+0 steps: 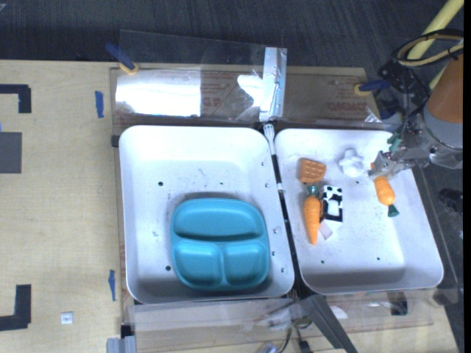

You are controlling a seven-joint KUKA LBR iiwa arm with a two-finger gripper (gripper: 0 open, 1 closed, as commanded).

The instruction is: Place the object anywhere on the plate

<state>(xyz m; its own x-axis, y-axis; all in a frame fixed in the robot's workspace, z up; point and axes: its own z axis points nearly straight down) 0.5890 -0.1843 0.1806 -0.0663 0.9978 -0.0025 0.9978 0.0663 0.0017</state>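
Blue three-compartment plastic plate (219, 243) sat in the left white bin (140, 197) on the table, nothing on it. We saw the gripper (384, 164) over the right white bin (419, 263), near its back right side, with a small orange toy carrot (384, 191) right at its tip; we could not tell whether the carrot was pinched or just under it. A bigger orange carrot (313, 219) lay mid-bin beside a black-and-white toy (333, 202). An orange waffle-textured piece (311, 170) and a white lumpy object (352, 164) lay further back.
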